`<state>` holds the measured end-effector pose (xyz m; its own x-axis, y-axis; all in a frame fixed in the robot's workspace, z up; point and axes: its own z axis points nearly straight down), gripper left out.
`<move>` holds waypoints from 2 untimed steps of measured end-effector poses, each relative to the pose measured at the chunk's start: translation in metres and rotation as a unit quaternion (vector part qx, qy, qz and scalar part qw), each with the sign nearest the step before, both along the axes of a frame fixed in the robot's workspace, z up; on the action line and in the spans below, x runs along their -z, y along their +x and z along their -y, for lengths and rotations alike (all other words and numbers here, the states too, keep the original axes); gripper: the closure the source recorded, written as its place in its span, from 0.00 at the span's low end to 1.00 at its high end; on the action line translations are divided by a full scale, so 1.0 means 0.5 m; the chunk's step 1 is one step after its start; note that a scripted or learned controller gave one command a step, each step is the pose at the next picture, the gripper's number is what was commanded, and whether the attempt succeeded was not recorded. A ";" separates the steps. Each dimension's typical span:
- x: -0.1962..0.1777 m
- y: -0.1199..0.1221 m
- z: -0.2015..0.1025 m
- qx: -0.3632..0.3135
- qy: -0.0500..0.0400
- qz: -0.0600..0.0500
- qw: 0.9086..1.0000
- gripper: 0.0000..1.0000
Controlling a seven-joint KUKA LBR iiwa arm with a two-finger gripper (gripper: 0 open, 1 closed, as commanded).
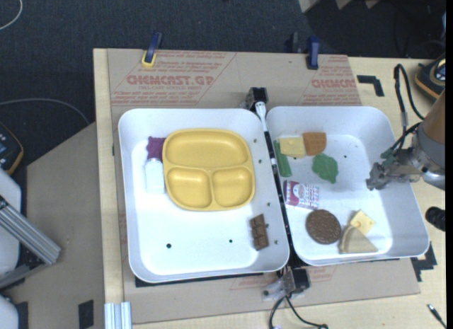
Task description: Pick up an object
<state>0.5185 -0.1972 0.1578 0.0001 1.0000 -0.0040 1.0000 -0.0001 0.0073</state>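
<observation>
Two shallow white plastic bins sit side by side on a brown cardboard-covered bench (212, 73); the left bin (141, 250) holds a yellow three-compartment plastic tray (209, 167) slightly above its centre; at the tray's nine o'clock a small white block (153, 175) lies beside its edge, with a purple piece (155, 146) just above that at about ten o'clock; a brown chocolate-like bar (259, 231) lies near this bin's five o'clock corner.

The right bin (382, 126) carries the candidate objects; toward its eleven o'clock a pale yellow square block (291, 146) touches an orange-brown block (314, 142); a dark green strip (283, 163) lies along the bin's nine o'clock wall; a green leafy piece (325, 168) sits near the centre; a red-and-white printed packet (301, 194) lies at about eight o'clock; a round brown cookie-like disc (323, 226) sits at six o'clock, with a pale yellow cheese-like wedge (362, 221) and a tan triangular piece (358, 243) just beside it toward five o'clock.

The grey arm's two-finger gripper (376, 179) hangs at the right bin's three o'clock side, over bare white floor, apart from every object; whether its claw is wide or narrow I cannot tell.
</observation>
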 end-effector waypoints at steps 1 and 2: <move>-0.087 -0.005 0.002 0.000 0.000 -0.001 1.000 1.00; -0.137 -0.003 0.002 -0.001 0.000 -0.001 1.000 1.00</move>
